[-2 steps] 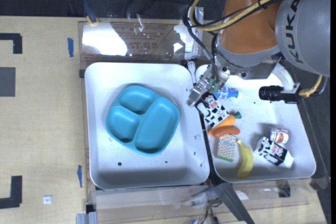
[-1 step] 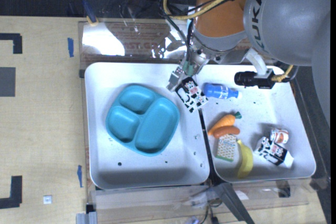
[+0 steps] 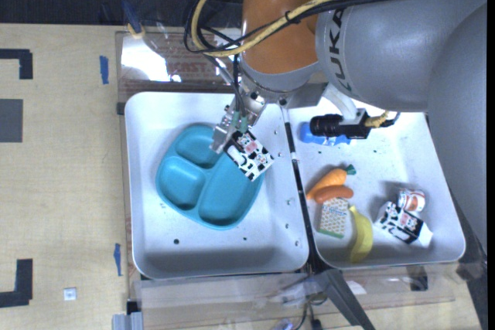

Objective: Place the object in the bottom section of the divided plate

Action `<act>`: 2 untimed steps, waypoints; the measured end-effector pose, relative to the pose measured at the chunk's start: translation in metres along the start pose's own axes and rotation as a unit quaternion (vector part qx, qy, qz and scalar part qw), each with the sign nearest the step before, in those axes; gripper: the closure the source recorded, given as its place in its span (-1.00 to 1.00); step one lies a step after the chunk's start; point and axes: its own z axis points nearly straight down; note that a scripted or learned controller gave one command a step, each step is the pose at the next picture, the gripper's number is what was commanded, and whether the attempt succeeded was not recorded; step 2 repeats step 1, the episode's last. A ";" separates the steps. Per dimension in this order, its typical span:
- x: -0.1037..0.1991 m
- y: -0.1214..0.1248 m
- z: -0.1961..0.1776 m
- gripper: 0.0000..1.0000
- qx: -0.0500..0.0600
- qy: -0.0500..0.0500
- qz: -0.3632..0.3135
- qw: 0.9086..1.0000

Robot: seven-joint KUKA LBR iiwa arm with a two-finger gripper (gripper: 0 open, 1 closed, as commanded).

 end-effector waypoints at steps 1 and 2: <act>0.000 0.000 0.000 -1.00 0.000 0.000 0.000 1.000; 0.000 0.000 0.000 -1.00 0.000 0.000 0.000 1.000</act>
